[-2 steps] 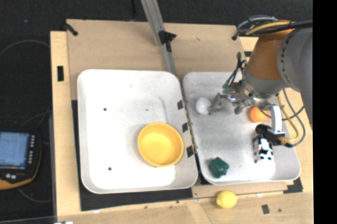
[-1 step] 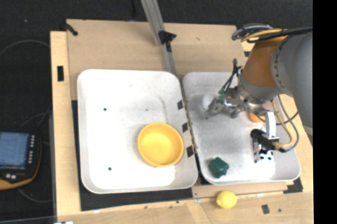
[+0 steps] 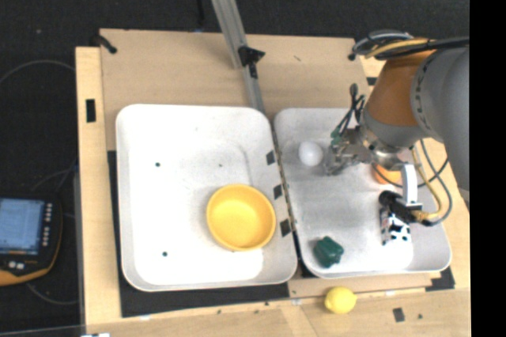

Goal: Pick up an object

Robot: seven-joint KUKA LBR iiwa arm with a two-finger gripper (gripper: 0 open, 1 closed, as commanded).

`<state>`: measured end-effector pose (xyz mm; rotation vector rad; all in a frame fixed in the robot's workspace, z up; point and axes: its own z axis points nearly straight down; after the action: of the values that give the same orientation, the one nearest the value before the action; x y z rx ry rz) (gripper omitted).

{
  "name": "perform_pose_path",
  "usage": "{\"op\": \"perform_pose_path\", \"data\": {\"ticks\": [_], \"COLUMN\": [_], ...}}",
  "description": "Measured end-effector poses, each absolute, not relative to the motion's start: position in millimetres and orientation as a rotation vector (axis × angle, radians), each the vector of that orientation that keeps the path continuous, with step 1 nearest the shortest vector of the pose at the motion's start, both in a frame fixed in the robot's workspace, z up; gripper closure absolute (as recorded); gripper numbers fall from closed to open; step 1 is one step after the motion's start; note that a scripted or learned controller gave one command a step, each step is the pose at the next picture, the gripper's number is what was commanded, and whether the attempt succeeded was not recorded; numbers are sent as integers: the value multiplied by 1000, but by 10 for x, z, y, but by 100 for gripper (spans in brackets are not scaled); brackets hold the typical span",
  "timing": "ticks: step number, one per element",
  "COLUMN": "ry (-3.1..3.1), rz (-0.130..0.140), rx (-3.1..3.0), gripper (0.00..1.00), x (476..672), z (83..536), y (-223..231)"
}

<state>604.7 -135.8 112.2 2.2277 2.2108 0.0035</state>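
Observation:
In the right bin (image 3: 348, 201), a white ball (image 3: 310, 153) lies near the upper left. My gripper (image 3: 337, 157) is low over this bin, just right of the ball and very close to it. Nothing shows as held. A dark green object (image 3: 328, 251) lies near the bin's front edge, and a black-and-white object (image 3: 394, 226) lies at the right. An orange object (image 3: 386, 166) peeks out from under the wrist.
The left bin (image 3: 166, 169) holds a yellow bowl (image 3: 240, 217) at its lower right. A yellow lemon-like object (image 3: 340, 300) rests on the bench in front of the right bin. A metal pole (image 3: 229, 11) slants in from the top.

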Motion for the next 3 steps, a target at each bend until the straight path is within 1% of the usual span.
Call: {"op": "perform_pose_path", "data": {"ticks": [1,2,3], "ry": [2216,2222,2224], "rz": [5,1,1], "rx": [2218,2217,2216], "gripper": [100,100,100], "x": [6085,6125,6130], "z": [1669,2269,2468], "y": [-1469,-1459,-1469]}}
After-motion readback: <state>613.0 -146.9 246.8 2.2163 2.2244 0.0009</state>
